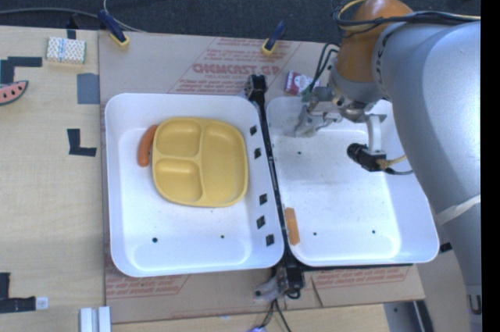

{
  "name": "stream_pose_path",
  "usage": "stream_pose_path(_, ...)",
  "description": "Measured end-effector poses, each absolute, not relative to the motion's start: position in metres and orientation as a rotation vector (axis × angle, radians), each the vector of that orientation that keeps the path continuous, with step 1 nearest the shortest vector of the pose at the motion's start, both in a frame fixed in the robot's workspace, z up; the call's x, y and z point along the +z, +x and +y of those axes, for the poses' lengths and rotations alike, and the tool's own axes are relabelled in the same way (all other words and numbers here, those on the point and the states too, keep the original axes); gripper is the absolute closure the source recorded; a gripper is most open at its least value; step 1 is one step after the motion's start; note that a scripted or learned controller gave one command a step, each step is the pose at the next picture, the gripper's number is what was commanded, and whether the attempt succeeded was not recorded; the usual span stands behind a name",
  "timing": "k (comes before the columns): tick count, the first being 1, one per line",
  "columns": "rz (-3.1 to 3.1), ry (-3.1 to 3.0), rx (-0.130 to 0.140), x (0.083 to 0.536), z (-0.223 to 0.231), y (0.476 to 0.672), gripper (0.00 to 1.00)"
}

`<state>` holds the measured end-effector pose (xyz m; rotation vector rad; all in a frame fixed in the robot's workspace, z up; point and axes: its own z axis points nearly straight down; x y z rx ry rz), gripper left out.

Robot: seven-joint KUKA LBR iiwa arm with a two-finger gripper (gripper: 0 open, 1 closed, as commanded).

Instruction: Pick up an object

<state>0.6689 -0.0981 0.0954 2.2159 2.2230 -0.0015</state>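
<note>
From the camera view, the gripper (311,119) hangs low at the far edge of the right bin (351,201); I cannot tell its state, and it carries nothing visible. Nothing is picked yet. A carrot (291,226) lies nearer, by the divider; the tray (200,161) and sausage (145,146) sit well left.

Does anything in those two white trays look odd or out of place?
Slightly. An orange piece is wedged between the yellow divided plate and the left bin's wall, and a small orange piece lies against the right bin's left wall. Nothing looks spilled or broken.
</note>
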Motion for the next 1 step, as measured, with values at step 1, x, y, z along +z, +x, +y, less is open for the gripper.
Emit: stream_pose_path(1,2.223,2.216,-0.004,0.0948,-0.0984,0.6686,0.0)
